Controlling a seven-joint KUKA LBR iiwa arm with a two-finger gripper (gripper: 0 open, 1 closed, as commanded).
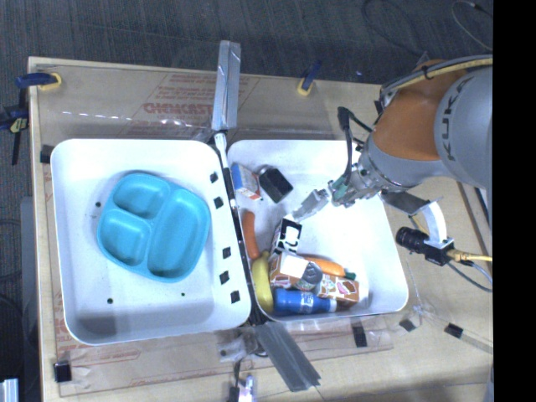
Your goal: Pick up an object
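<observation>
Overhead view of the bench. The arm (435,136) reaches in from the right, its gripper (311,202) poised over the right bin (381,249); whether anything lies between its fingers cannot be told from here. Below it, along the bin's near wall, objects crowd together: a black-and-white box (288,236), an orange carton (335,285), a blue bottle (303,303), a banana (262,280). A black block (275,183) lies towards the far left corner. The left bin (75,291) holds a blue divided tray (154,225).

A pale wooden bench (419,325) is set on dark grey carpet (126,15); blue clamps (38,80) are fixed at its far-left edge.
</observation>
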